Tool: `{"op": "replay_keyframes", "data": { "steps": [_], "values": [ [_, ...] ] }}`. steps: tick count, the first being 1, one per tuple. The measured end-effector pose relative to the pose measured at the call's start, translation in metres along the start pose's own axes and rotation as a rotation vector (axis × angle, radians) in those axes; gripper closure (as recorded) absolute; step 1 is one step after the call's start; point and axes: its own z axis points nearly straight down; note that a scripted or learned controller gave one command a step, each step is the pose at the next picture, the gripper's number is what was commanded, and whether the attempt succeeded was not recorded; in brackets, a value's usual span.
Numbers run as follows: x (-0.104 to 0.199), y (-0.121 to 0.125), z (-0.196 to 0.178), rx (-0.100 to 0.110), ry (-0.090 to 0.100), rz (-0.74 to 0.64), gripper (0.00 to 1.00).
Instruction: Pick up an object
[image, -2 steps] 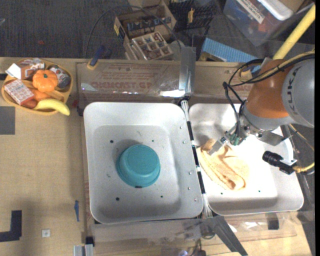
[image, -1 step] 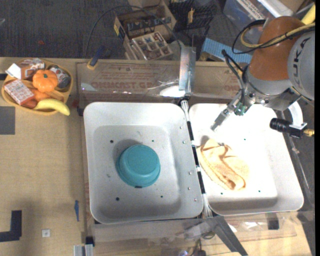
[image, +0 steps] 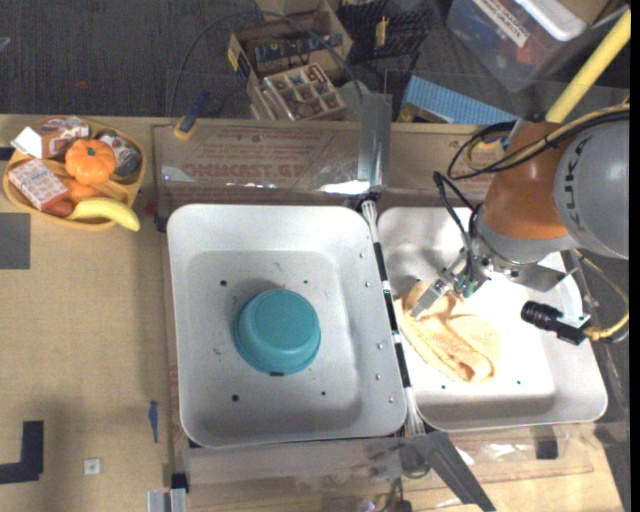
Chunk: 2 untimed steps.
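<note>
We are seeing a round teal plastic bowl (image: 278, 331) in a white bin (image: 190, 240), and a pale tan, orange-edged flat cloth (image: 455, 345) in the other white bin (image: 575, 395).

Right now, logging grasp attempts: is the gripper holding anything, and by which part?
It cannot be told: the gripper sits at the upper-left end of the tan cloth.

The teal bowl (image: 278, 330) blocks the left bin's (image: 190, 250) middle; bare floor rings it.
</note>
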Motion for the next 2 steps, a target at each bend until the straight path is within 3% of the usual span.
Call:
{"op": "replay_keyframes", "data": {
  "steps": [1, 2],
  "values": [
    [-0.0011, 0.0012, -0.0115, -0.006, -0.003, 0.002, 1.00],
    [-0.0012, 0.0011, -0.0115, -0.006, -0.003, 0.002, 0.00]
  ]
}}
